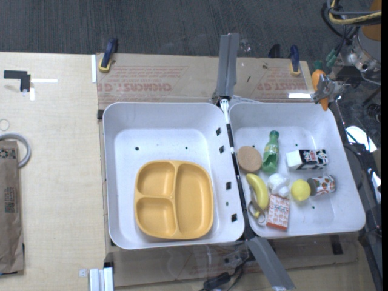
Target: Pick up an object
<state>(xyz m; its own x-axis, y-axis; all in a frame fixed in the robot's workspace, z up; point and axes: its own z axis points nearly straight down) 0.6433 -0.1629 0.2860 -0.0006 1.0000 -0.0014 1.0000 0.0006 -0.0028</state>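
A robotics lab: two white bins (115,162) clamped (108,54) to a cardboard-covered bench (48,162), cables (348,8) overhead.

Yellow divided plate (174,200), yellow banana (259,190) and lemon (301,190), green bottle (270,151), black-and-white carton (308,158), white bins (115,162).

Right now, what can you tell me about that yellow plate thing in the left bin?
The yellow divided tray looks like smooth matte plastic, a rounded rectangle with three compartments: two smaller ones on the left side and one long one on the right, split by raised ridges. It lies flat and right side up on the floor of the left white bin, toward the near edge, slightly turned. Nothing sits in it or touches it apart from the bin floor.
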